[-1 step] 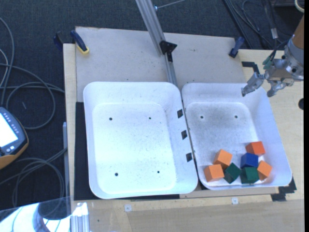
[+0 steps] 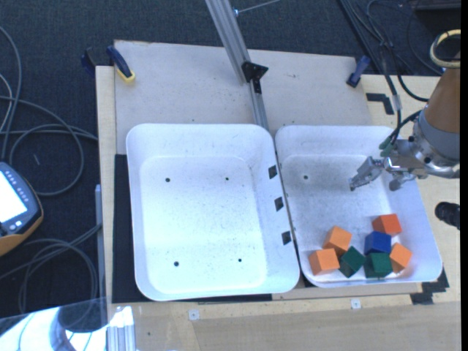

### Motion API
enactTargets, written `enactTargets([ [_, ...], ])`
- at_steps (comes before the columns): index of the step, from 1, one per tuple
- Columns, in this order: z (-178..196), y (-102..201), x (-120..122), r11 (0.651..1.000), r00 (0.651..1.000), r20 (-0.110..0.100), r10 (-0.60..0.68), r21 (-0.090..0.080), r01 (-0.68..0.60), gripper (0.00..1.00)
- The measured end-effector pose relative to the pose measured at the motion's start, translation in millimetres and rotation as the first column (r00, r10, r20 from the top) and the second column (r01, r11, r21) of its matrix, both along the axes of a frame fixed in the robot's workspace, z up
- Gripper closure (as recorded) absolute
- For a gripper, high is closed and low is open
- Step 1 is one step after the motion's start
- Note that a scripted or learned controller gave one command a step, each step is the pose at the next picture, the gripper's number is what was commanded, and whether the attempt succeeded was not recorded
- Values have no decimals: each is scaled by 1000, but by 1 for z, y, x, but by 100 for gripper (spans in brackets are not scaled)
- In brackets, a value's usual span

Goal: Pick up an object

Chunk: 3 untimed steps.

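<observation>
Seven small blocks sit clustered in the right bin (image 2: 314, 148), toward its 5 o'clock corner: an orange block (image 2: 338, 238), a second orange block (image 2: 324, 260), a dark green block (image 2: 352, 261), a blue block (image 2: 378, 241), another green block (image 2: 377, 264), an orange block (image 2: 387, 224) at the top of the group, and an orange block (image 2: 400, 255) at its 3 o'clock edge. Several touch or nearly touch their neighbours. The left bin (image 2: 201, 210) lies alongside.

The gripper (image 2: 376, 175) hangs over the right bin at about 12 o'clock from the cluster, well apart from it, its fingers spread with nothing between them.

Judging by this, the step in hand is the approach. A good choice would be the orange block at the cluster's 10 o'clock edge, since it has the most free space around it; the fingers should straddle two opposite flat faces.

Being roughly cubic, the blocks have no clear long axis; that one sits turned slightly against the bin walls.
</observation>
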<state>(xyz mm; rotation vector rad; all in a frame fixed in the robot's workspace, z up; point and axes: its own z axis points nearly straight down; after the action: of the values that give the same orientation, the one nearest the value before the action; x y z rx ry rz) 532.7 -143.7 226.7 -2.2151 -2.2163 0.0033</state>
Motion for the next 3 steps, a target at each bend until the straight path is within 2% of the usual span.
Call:
enactTargets([
  [1, -115, -21, -50, 1000, 1000, 13, -3, -1, 3, 0],
  [2, -124, -37, -41, 1000, 1000, 14, 5, 1, -5, 0],
  [3, -127, -58, -47, 999, 1000, 4, 18, 30, -19, 0],
])
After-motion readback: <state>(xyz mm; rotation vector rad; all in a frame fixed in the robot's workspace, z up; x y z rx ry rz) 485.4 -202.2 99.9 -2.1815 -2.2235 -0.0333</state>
